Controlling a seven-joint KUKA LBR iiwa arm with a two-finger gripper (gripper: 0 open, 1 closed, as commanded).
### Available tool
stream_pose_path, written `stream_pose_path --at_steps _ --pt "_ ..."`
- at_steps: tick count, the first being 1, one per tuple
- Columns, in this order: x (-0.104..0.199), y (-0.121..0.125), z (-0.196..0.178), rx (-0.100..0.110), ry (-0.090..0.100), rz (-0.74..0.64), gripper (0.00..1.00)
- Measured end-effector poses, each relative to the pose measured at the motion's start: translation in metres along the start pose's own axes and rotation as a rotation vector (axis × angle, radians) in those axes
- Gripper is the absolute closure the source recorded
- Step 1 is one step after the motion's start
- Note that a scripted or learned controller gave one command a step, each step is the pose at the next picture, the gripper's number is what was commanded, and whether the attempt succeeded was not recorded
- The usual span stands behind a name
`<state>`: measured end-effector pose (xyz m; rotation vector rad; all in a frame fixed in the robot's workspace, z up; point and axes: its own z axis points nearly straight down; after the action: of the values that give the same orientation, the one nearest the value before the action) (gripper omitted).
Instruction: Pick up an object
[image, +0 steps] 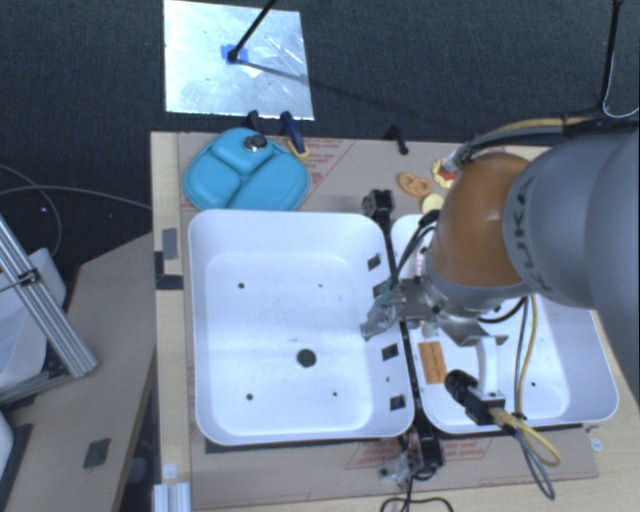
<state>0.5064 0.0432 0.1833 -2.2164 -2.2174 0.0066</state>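
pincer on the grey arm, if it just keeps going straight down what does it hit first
Probably the divide where the left bin and right bin meet; the pincer hangs roughly over it, though depth is unclear.

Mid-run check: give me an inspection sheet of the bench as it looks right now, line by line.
Surface: bench bears two white bins side by side; left bin, right bin.
Job's things: small dark object on the left bin's floor.
Clutter: blue sectioned tray behind the left bin; small orange pieces beside it.
Hand: hand low over the divide between the bins; finger state unclear.
Cables: yellow cable loops at the front; black cable top right.
Surroundings: shiny sheet on dark floor.
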Motion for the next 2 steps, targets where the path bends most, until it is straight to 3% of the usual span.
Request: stream_pose_path --at_steps 1,2 --pt "-0.049 0.012 -0.132 -0.021 -0.003 0.003 0.0" --pt "0.013 0.02 0.005 -0.002 0.0 -0.007 0.0"
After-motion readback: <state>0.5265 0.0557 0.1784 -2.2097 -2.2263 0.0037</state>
